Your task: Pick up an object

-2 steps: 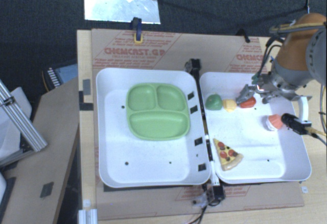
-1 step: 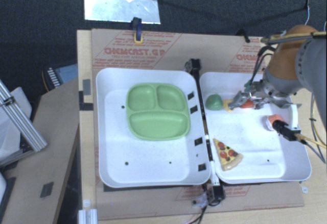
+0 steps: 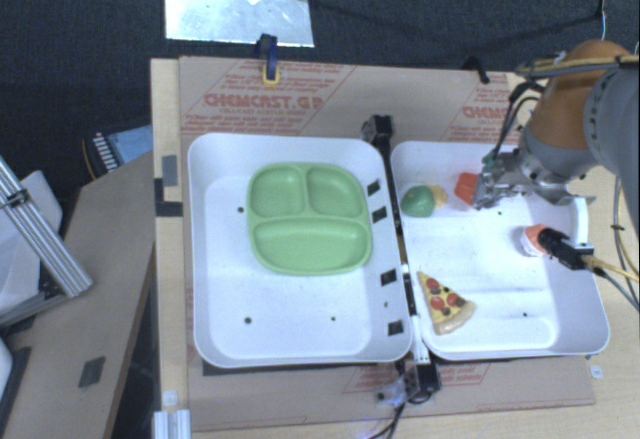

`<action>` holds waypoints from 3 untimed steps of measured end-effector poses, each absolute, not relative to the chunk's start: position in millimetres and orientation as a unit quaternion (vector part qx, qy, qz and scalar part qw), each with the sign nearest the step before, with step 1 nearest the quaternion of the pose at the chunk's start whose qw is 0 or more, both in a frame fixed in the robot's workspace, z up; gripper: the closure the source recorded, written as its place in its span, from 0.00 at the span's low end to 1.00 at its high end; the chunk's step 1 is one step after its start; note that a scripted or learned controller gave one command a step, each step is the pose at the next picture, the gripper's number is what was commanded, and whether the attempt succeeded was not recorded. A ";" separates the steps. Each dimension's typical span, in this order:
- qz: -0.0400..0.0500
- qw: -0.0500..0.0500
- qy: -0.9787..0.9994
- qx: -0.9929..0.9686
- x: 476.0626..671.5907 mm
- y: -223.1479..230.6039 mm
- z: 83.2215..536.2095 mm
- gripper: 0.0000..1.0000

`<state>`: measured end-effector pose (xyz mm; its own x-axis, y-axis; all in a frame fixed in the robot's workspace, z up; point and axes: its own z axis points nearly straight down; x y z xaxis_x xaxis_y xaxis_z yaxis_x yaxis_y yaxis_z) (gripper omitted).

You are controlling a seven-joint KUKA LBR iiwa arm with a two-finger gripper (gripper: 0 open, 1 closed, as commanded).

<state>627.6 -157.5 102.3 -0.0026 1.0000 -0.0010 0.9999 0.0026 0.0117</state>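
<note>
A small orange-red block (image 3: 466, 188) lies near the far edge of the right shallow white bin (image 3: 570, 332), with the two-finger gripper (image 3: 489, 195) of the grey arm lowered just beside it, at its right side. Whether the gripper touches the block cannot be told, nor whether it is spread or pressed together. A round green toy fruit with a yellow patch (image 3: 420, 200) sits close by to the left, near the divider between the bins. A toy pizza slice with red dots (image 3: 445, 302) rests toward the near edge of the same bin, and a small orange-and-white object (image 3: 533, 240) lies at the right. The left shallow white bin (image 3: 215, 327) bears a pale green three-compartment plastic plate (image 3: 308, 218).
</note>
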 end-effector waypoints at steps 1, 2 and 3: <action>0.001 0.001 0.708 0.706 622.2 -157.2 146.8 1.00; 0.002 0.003 0.708 0.706 625.9 -161.6 210.4 1.00; 0.001 0.002 0.709 0.705 626.9 -161.4 209.1 1.00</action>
